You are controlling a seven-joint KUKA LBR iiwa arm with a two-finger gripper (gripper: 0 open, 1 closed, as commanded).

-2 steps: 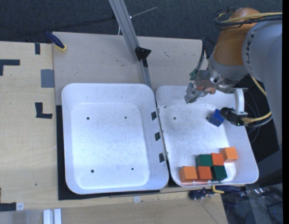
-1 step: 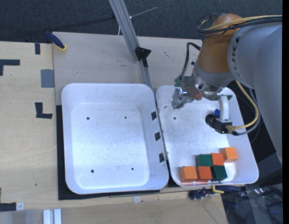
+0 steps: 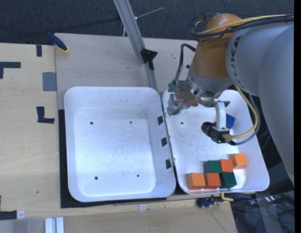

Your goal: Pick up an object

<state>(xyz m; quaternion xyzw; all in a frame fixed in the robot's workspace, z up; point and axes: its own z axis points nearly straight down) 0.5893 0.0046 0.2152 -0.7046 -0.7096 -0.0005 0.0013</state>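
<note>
End effector (image 3: 175, 102) low over the right bin's (image 3: 189, 130) far-left corner, finger state impossible to tell, orange and green blocks (image 3: 217, 174) clustered at that bin's near edge, blue block (image 3: 230, 121) beside the arm, left bin (image 3: 111, 140) alongside

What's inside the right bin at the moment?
The right bin holds a cluster of orange and green blocks near its front edge and a blue block further back. The arm and end effector cover the bin's back part, so anything there is hidden.
</note>
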